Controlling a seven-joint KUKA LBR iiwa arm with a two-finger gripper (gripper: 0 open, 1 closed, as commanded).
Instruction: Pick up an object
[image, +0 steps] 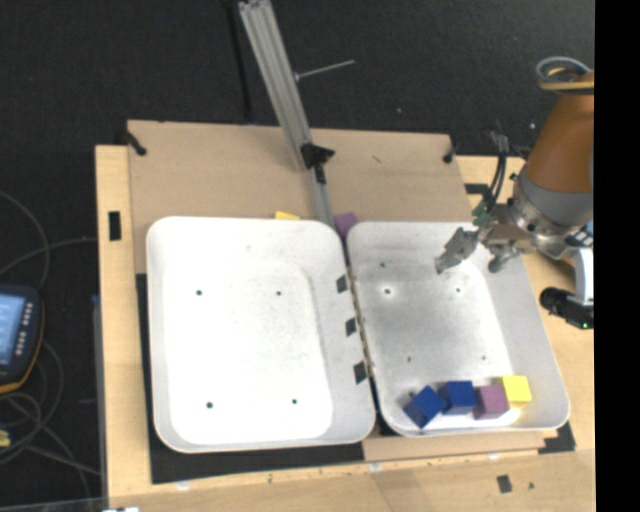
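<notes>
Four small blocks are seen at the near edge of the right-hand shallow white bin (520, 330), set in a row that runs left to right along the near wall. At the left end lies a dark blue block (424, 405), turned at an angle so that one corner points toward the near-left corner of the bin. A second blue block (459, 396) sits just beside it on the right, apparently touching it. A small purple block (491, 400) comes next, and a yellow cube (516, 389) closes the row at the right end, just beside the purple one. The long axis of the row tilts slightly, its right end a little farther away than its left.

The two-finger gripper (468, 253) is seen over the far part of the same bin, well apart from the blocks, which lie nearer the camera. Its two fingers are spread apart, one reaching to the left and one to the right, with nothing between them. Behind it, at the right, the grey arm with the orange band (562, 150) is seen.

The left-hand shallow white bin (240, 330) lies beside the first. A small yellow piece (287, 215) and a small purple piece (346, 222) are seen just beyond the far rims of the bins.
</notes>
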